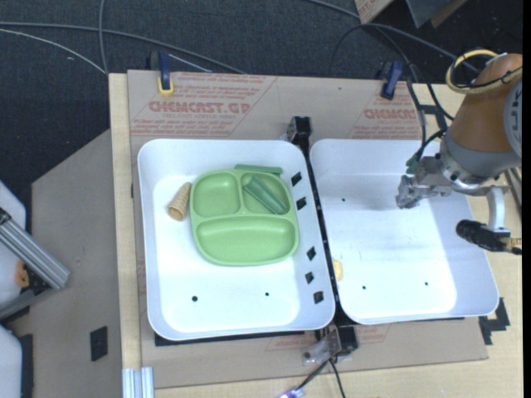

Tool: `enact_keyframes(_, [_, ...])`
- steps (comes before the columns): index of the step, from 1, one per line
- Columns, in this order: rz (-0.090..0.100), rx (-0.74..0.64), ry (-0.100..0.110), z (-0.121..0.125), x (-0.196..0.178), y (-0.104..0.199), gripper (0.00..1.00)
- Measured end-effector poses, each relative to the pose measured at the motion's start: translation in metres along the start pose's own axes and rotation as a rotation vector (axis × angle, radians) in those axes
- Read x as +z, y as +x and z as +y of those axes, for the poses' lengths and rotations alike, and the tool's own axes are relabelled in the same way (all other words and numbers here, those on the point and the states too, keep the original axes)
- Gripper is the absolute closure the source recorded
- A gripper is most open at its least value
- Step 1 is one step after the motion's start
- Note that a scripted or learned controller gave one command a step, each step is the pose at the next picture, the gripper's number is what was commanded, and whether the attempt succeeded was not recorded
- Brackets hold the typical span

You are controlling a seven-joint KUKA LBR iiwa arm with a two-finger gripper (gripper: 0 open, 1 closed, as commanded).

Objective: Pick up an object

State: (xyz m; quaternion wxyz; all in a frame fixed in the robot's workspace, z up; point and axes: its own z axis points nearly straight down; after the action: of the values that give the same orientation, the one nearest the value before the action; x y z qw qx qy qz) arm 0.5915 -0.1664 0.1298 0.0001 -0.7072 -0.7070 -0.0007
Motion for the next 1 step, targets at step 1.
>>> enact_keyframes(1, [-0.003,-0.001,-0.007,0.0098,-0.0602,-0.0043,1.00])
